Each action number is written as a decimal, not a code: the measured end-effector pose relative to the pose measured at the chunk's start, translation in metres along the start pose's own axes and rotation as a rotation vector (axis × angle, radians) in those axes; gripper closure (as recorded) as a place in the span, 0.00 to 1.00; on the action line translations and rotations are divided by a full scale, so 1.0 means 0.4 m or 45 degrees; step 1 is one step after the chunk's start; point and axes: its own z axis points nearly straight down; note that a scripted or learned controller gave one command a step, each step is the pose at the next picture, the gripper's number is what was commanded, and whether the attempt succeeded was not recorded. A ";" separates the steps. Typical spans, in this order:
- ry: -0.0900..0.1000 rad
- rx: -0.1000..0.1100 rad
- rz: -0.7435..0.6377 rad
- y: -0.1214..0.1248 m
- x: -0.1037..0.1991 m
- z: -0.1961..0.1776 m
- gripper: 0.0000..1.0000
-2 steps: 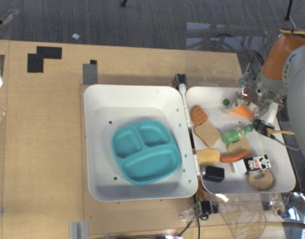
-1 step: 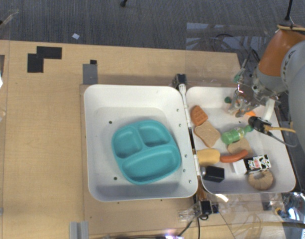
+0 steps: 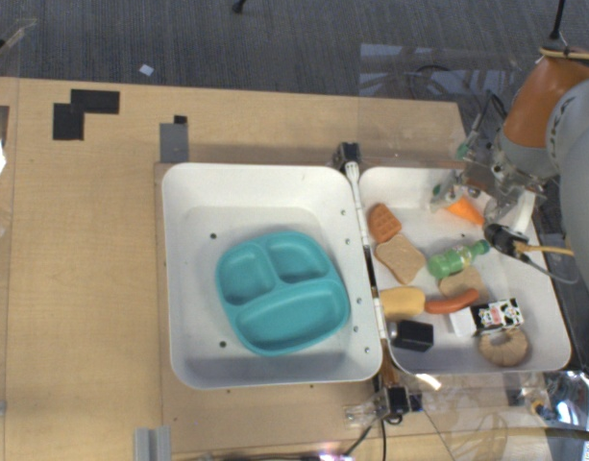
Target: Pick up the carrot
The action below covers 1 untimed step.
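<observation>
1. The camera view looks down on a wooden table bearing two white bins. The left bin carries a teal divided plate; the right bin holds a scatter of toy food.
2. The carrot is the small orange wedge in the far part of the right bin, near its back wall, with a bit of green at its left end.
3. The jaws hang at the arm's wrist just above and to the right of the carrot, in the bin's far right corner. The hardware there is dark and cluttered, and I cannot tell whether the jaws are spread or pressed together, nor whether they touch the carrot.
4. Nearer the camera lie a brown ridged piece, a slice of bread, a green bottle, a yellow block, a sausage, a black box, a small milk carton and a tan round lump.
5. Judged from this, the step in hand is the approach or the grasp itself; the carrot looks to be resting on the bin floor, not lifted.
6. The next move calls for centring the jaws over the wedge, closing across its narrow width, then rising straight up clear of the back wall and the green bottle.
</observation>
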 end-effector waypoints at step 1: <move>0.005 -0.003 -0.009 0.002 0.010 -0.033 1.00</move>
